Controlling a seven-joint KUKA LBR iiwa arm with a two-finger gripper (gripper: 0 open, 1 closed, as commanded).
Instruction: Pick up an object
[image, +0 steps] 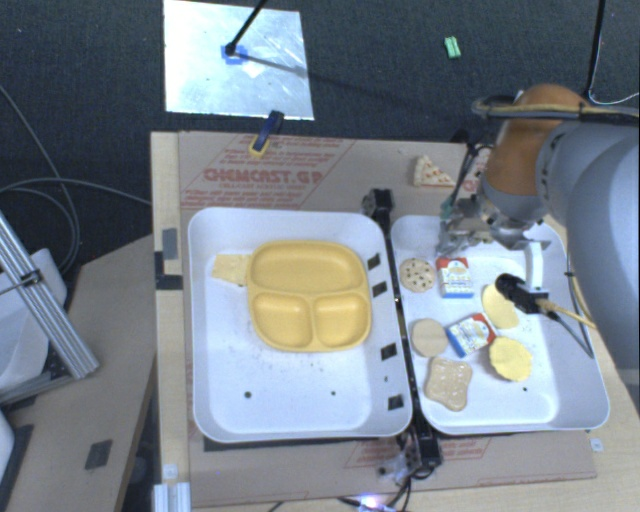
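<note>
The left bin (225, 385) has open floor along its near edge and down its left side. A yellow tray (306, 295) fills the middle, with a pale flat piece (231, 267) touching its far-left corner. The right bin (560, 392) is crowded: a cookie (417, 274), carton (455, 277), packet (470, 335), toast-shaped piece (448, 383) and yellow slices (511, 359) lie close together. Only its near-right corner is bare. The arm (590, 190) hangs over its far-right part.

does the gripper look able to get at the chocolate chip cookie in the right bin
Probably yes: the gripper hovers just beyond the cookie, which lies flat and uncovered. The small carton beside it leaves only a narrow gap.
</note>
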